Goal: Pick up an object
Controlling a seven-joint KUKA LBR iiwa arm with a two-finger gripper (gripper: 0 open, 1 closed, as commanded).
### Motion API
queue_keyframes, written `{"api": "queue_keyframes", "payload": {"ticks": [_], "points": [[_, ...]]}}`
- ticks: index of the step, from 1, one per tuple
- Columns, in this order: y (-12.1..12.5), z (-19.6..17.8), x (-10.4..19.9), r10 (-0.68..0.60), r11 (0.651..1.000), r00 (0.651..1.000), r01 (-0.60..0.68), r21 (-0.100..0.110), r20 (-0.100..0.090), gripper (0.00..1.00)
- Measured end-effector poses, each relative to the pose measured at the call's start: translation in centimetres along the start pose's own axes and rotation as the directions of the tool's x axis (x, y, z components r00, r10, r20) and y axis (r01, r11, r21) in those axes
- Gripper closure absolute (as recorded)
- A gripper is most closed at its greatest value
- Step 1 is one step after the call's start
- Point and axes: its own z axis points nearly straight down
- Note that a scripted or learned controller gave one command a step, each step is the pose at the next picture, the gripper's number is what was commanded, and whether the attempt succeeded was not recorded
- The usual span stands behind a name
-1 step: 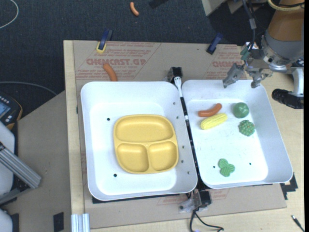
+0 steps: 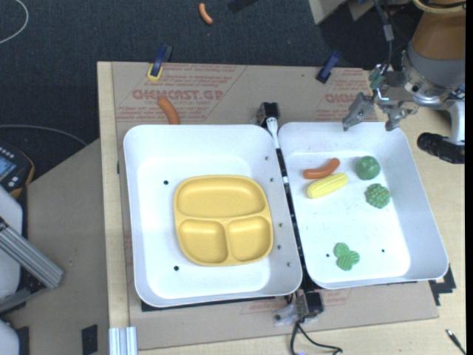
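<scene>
My gripper (image 2: 370, 121) hangs over the far rim of the right bin (image 2: 414, 220), open, with nothing between its spread fingers. In that bin, in front of the gripper, lie an orange sausage (image 2: 321, 170), a yellow corn cob (image 2: 327, 186) touching it, a round green fruit (image 2: 367, 167) and a bumpy green vegetable (image 2: 378, 195). A small green piece (image 2: 345, 256) sits alone near the bin's front. All of these lie apart from the gripper.
The left bin (image 2: 148, 198) holds a yellow divided plate (image 2: 222, 219). An orange sausage (image 2: 169, 110) lies on the cardboard behind the left bin, another (image 2: 205, 12) on the dark floor. Blue clamps (image 2: 157, 63) (image 2: 327, 66) grip the board's far edge.
</scene>
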Motion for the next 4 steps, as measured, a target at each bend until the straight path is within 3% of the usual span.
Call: {"api": "queue_keyframes", "payload": {"ticks": [1, 3, 4], "points": [[0.6, 4.6, -0.3, 0.000, 1.000, 1.000, 0.000, 0.005, -0.001, 0.00], [-0.5, 15.3, 1.4, -0.001, 1.000, 1.000, 0.001, 0.007, -0.002, 0.00], [-0.5, 16.3, 1.5, 0.000, 1.000, 1.000, 0.000, 0.003, -0.001, 0.00]]}}
